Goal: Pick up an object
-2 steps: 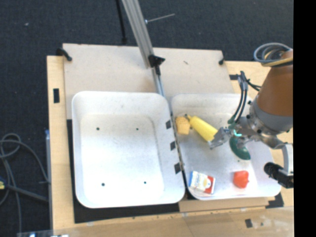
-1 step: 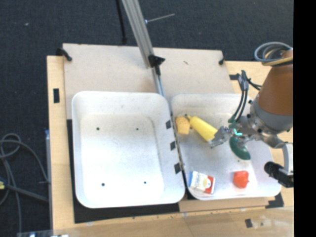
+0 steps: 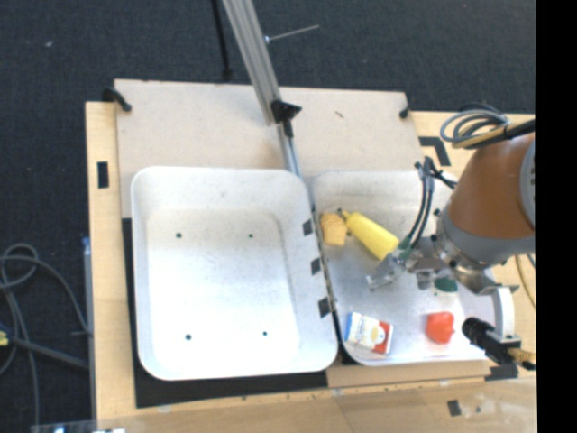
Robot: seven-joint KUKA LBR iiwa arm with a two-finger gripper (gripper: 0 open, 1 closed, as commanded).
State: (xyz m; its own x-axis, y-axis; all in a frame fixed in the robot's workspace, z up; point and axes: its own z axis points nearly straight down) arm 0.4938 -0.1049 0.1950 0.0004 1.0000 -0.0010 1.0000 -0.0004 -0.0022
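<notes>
Bench carries two shallow white bins side by side. Left bin (image 3: 225, 273) has a speckled floor with a few dark dots. Right bin (image 3: 361, 192) holds all the loose items.

Arm (image 3: 491, 201) enters from 3 o'clock, orange band uppermost, wrist over the right half of the right bin. Gripper (image 3: 386, 273) sits low near the bin's centre; whether it is parted, closed or clamped on anything cannot be told from this view.

Yellow banana-shaped object (image 3: 370, 233) lies at roughly 11 o'clock from the gripper, just beside it, slanting down toward it. Tan rounded piece (image 3: 334, 229) touches the banana's upper-left end, near the wall shared by the bins.

Small red-and-white carton (image 3: 369, 334) lies at 6 o'clock from the gripper, near the front rim. Red-orange block (image 3: 439, 327) sits at about 4 o'clock, apart from the carton
</notes>
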